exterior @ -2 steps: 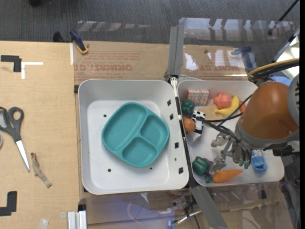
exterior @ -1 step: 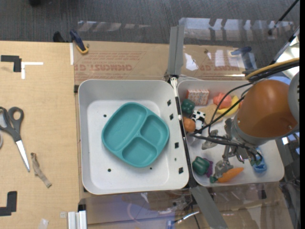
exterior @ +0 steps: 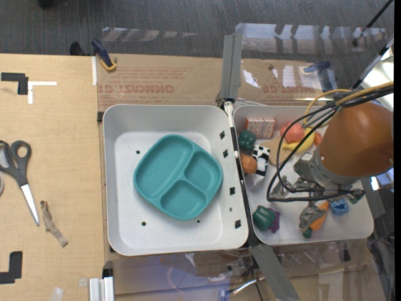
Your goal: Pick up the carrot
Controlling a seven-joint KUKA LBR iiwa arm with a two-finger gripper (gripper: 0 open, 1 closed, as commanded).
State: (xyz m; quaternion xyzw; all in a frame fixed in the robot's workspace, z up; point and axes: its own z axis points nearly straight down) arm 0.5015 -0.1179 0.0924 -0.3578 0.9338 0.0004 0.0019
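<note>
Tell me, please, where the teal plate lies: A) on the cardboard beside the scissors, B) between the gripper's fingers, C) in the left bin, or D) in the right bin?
C: the teal plate lies flat in the left bin, while the carrot and the gripper are over in the right bin.

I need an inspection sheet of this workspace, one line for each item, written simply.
Surface: two white bins; left bin holds a teal divided plate.
Job's things: carrot lies in the right bin, near its front, at the gripper.
Clutter: green toy, blue piece, banana, small toys near the divider.
Grippers: gripper low over the carrot; finger state unclear.
Cables: black and yellow cables loop beside the arm.
Surroundings: scissors on the bench to the left; cardboard behind the bins.
</note>
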